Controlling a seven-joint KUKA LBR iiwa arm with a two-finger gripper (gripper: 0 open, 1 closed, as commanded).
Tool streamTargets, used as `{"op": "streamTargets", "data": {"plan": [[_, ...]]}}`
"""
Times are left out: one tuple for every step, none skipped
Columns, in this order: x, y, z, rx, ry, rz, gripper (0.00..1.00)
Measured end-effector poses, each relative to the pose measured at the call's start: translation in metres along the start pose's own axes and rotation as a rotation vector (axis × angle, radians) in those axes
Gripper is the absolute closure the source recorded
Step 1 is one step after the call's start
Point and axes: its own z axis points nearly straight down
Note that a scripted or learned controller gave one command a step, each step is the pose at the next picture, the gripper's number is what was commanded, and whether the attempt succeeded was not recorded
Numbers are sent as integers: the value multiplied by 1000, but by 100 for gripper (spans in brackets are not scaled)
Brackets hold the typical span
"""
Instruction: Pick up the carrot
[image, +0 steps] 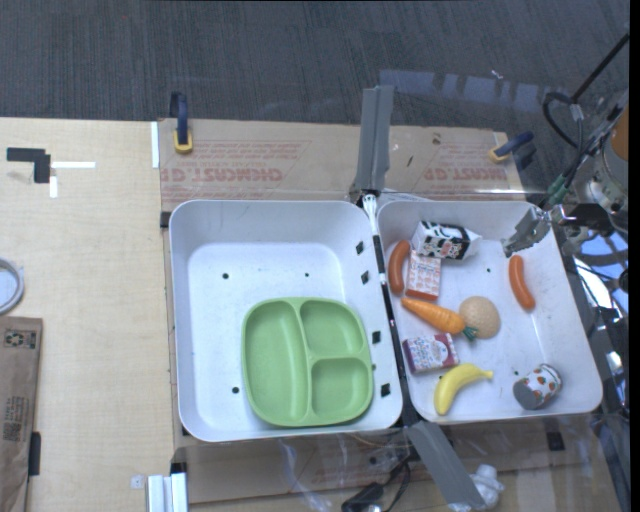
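Because the carrot (436, 315) lies flat in the right-hand bin (580, 330), touching the round tan ball (481, 316) on that ball's left side, the pick is judged not yet begun. The pincer (524, 233) hovers beyond the ball at the bin's far right corner, holding nothing; its opening state cannot be determined. Approach, grasp and lift remain.

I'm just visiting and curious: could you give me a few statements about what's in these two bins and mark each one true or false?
1. The carrot lies in the right bin. True.
2. The green plate holds the banana. False: the banana lies in the right bin.
3. The gripper holds the carrot. False: it hangs near the right bin's upper right part, apart from the carrot.
4. The carrot touches a tan round thing. True.
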Motion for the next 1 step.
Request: {"op": "streamTargets", "data": {"plan": [[18,8,29,1,1,72,0]]}}
